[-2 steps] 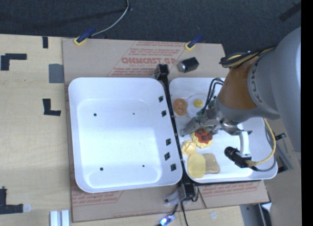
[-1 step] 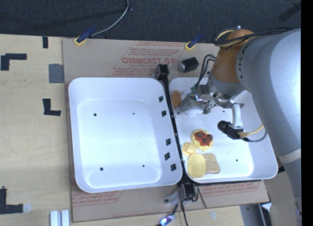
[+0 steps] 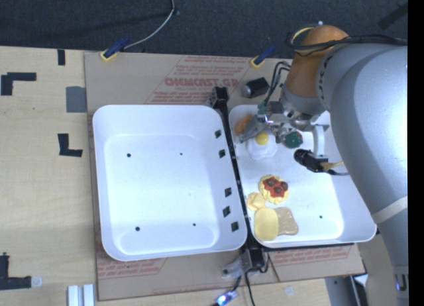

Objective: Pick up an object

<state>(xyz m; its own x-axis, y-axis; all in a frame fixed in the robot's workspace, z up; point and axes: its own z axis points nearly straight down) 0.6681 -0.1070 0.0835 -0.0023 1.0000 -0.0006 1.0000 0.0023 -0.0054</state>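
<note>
**Camera view: arm low over the right bin**

Camera view looks down on two white bins side by side on a cardboard sheet (image 3: 192, 79); red print on the cardboard runs upside down and is too faint for me to read. The left bin (image 3: 109, 165) sits beside the right bin (image 3: 331, 228), a row of black clips along their shared edge. The grey arm (image 3: 371, 119) reaches in from the right, its orange band (image 3: 311, 66) above the wrist; the gripper (image 3: 268, 129) hangs at the far end of the right bin, over a clear cup with a yellow piece (image 3: 262, 142) inside; whether it grips anything I cannot tell. Nearer in the same bin lie a pizza-like toy with red dots (image 3: 274, 189), a yellow round piece (image 3: 266, 224) and a tan toast slice (image 3: 287, 220), touching one another.
</note>
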